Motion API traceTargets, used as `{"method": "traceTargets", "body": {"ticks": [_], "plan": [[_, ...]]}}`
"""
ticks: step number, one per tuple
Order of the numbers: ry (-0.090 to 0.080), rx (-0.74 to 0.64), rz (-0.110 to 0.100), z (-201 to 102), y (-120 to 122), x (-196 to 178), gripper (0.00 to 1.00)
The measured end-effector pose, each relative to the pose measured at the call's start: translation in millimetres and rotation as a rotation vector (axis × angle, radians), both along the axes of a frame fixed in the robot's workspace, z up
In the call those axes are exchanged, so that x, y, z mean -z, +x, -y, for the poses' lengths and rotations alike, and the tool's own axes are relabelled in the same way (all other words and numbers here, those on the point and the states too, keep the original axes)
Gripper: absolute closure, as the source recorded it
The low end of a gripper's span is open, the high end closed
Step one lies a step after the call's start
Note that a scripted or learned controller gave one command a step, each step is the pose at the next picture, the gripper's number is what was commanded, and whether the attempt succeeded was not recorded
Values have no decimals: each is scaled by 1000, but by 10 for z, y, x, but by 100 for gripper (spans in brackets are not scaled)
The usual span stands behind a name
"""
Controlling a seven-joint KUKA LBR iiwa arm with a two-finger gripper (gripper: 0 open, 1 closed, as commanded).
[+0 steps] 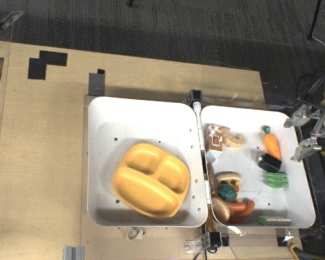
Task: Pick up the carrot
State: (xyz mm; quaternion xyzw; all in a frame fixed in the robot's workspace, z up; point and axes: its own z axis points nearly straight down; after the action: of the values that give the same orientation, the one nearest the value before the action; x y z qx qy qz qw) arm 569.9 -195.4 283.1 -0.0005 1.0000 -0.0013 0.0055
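The tool (310, 133) hangs right of the carrot (272, 145), its state unclear; a black block (270, 162) touching the carrot could spoil the grasp.

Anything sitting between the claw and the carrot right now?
No. In the camera view the claw hangs over the right bin's right rim, and the carrot lies just inside; between them is bare white bin floor.
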Motion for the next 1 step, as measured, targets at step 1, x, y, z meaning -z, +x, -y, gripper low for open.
{"method": "traceTargets", "body": {"ticks": [1], "plan": [[4,-79,-11,95,-92,1157,0]]}}
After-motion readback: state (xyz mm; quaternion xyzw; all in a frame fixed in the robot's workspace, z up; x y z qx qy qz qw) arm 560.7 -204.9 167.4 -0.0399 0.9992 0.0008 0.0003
